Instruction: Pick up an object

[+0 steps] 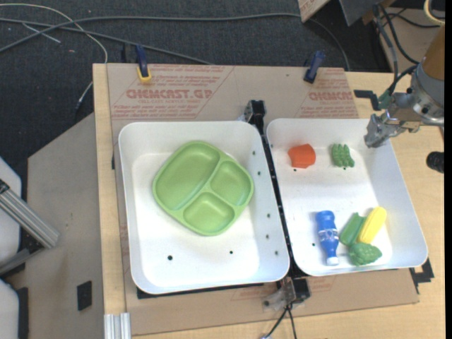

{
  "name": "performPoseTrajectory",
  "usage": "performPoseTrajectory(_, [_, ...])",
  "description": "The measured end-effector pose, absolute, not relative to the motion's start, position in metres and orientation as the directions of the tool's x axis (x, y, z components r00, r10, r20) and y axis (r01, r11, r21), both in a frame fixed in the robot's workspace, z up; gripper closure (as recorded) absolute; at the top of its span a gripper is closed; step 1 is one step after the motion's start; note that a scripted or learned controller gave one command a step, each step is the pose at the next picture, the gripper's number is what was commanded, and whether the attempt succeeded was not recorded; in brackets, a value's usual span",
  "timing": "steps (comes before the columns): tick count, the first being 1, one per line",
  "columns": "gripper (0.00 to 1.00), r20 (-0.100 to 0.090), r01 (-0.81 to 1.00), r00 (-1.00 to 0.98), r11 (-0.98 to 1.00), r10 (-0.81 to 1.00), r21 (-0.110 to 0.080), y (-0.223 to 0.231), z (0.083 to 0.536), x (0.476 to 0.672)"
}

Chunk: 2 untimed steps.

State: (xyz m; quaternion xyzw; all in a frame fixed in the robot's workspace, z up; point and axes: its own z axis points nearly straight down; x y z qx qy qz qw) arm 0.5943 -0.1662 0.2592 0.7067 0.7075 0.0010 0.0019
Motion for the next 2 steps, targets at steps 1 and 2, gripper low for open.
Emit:
performPoseTrajectory(1, [1.00, 0.002, 1.000, -0.007, 0.007, 1.000, 0.003, -0.109, 0.256, 0.609])
performPoseTrajectory(2, [1.00, 0.003, 1.000, -0.006, 0.006, 1.000, -0.003, -0.053, 0.242, 0.610])
